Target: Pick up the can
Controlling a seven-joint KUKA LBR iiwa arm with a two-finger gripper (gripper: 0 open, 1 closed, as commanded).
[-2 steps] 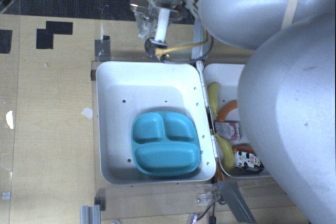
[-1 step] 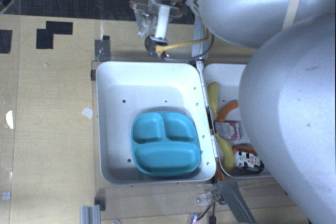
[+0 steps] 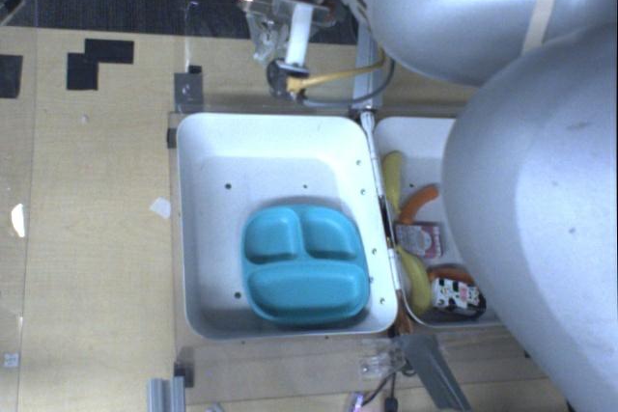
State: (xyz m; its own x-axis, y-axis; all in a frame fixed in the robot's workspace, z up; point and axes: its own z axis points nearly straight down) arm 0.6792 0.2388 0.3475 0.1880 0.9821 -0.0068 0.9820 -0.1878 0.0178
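Pale wooden bench (image 3: 97, 236) with black square marks (image 3: 97, 61) near its far left edge, two shallow white bins side by side on it, left bin (image 3: 208, 207), right bin (image 3: 420, 159) touching it

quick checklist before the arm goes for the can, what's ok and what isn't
1. Can located: cannot tell. A small red-and-white labelled item and a dark one lie in the right bin; either might be it.
2. Right bin in plain sight: not ok. The arm covers most of it.
3. Tool over the right bin: not ok. It hangs beyond the far rim of the left bin.
4. Tool state: cannot tell.
5. Clutter by the target: not ok. Bananas and an orange sausage-shaped item crowd it.
6. Blue divided tray out of the way: ok, it sits in the left bin.
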